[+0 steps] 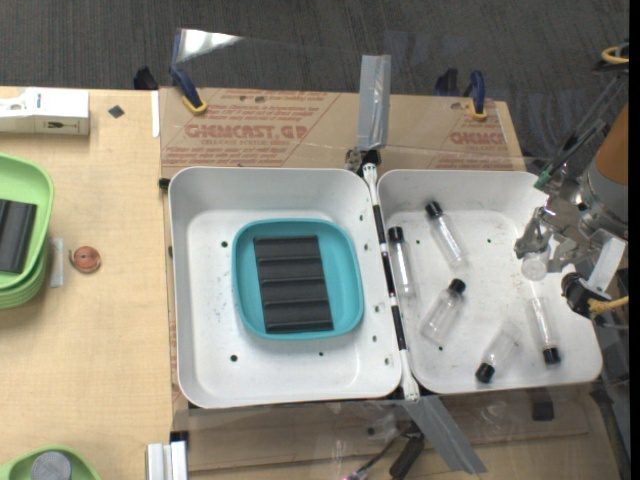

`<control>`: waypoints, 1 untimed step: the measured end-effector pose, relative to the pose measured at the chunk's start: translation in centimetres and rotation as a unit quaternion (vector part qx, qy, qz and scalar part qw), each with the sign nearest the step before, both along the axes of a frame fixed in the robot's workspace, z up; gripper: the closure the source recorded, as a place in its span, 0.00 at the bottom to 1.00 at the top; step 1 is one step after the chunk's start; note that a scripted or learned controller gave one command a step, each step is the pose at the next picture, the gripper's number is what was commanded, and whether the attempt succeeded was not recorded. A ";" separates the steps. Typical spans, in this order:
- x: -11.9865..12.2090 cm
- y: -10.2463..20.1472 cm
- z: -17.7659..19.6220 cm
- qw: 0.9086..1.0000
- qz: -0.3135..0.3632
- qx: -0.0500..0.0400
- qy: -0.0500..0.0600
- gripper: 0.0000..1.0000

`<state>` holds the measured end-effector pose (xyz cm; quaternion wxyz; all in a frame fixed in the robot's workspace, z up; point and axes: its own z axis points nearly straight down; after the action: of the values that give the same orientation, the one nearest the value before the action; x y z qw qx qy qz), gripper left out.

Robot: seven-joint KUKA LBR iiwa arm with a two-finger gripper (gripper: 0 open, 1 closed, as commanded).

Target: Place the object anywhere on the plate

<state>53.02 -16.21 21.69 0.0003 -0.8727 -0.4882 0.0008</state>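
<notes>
Overhead, two white bins (190, 298) sit on cardboard (330, 128) above dark carpet (300, 18); the gripper's (535, 253) grip is unclear.

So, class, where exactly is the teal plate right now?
In the camera view, the teal plate sits in the middle of the left white bin, with a black ridged block lying on it.

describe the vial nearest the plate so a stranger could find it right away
Start at the right bin, the one without the teal plate. Look along its left wall, beside the seam between the bins: a clear vial lies there, black cap at its far end. The other vials lie farther right; this one runs parallel to the wall.
</notes>
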 end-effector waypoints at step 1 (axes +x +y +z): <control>0.9 6.5 -0.7 0.996 0.094 0.000 0.001 1.00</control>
<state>53.88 -9.75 20.98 0.0009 -0.8229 -0.5681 0.0017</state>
